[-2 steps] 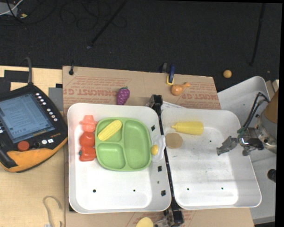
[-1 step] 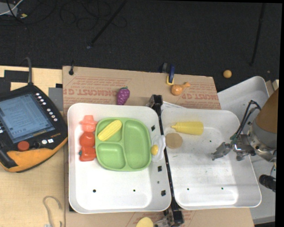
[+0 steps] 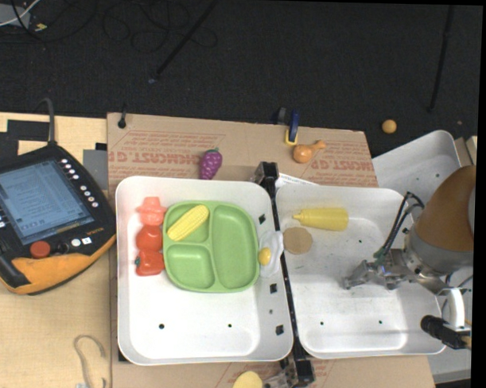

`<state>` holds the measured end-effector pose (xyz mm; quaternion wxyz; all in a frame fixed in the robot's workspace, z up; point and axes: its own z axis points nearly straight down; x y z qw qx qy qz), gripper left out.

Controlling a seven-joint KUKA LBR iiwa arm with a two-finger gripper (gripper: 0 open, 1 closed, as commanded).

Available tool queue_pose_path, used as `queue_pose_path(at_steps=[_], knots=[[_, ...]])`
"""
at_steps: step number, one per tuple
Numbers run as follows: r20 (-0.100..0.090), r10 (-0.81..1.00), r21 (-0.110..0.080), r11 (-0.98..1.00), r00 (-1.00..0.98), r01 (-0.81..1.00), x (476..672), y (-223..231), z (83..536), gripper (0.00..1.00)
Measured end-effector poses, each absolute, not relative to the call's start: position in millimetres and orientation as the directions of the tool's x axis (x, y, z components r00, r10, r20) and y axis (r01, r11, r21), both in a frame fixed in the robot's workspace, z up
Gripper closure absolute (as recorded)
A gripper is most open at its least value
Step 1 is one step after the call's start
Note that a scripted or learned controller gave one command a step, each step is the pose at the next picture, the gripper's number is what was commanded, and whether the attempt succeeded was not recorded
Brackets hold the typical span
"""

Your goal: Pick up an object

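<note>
Glossy plastic on the green divided plate (image 3: pixel 225 252) and, right of it, the yellow mustard bottle (image 3: pixel 323 219); matt brown cardboard (image 3: pixel 245 145) behind.

green tray (image 3: pixel 225 264), yellow corn (image 3: pixel 186 221), red figure (image 3: pixel 150 238).

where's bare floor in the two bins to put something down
Left bin: the near strip below the green tray is bare; its far half is crowded with the tray, corn and red toy. Right bin: bare near its front wall, below the gripper; mustard bottle lies far.
</note>
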<state>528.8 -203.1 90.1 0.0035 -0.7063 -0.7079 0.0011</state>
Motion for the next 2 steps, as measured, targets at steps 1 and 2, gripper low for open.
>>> queue_pose_path(at_steps=[1, 2], knots=[[0.002, 1.0, -0.003, -0.003, 0.003, 1.0, 528.4, -202.9, 87.3, 0.0], [0.002, 1.0, -0.002, -0.009, 0.009, 1.0, 528.1, -205.2, 98.2, 1.0]])
